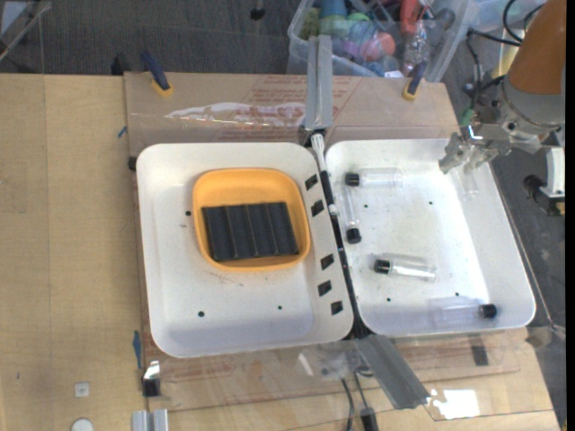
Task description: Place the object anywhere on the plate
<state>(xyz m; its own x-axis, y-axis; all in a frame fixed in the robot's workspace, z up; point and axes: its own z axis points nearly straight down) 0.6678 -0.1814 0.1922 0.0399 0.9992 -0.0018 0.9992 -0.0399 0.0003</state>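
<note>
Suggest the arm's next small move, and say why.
Probably swing the gripper left and down over the nearest vial. It hangs at the right bin's upper right edge, and the vials lie inside the bin, none on the orange plate.

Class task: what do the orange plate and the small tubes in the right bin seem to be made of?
Plate: probably plastic, matt, evenly orange with a smooth moulded rim. Tubes: clear plastic or glass, since the white bin shows through them; their caps look like black plastic.

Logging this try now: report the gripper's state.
Gripper: over the right bin's upper right corner, nothing seen held; open or closed cannot be told.
</note>
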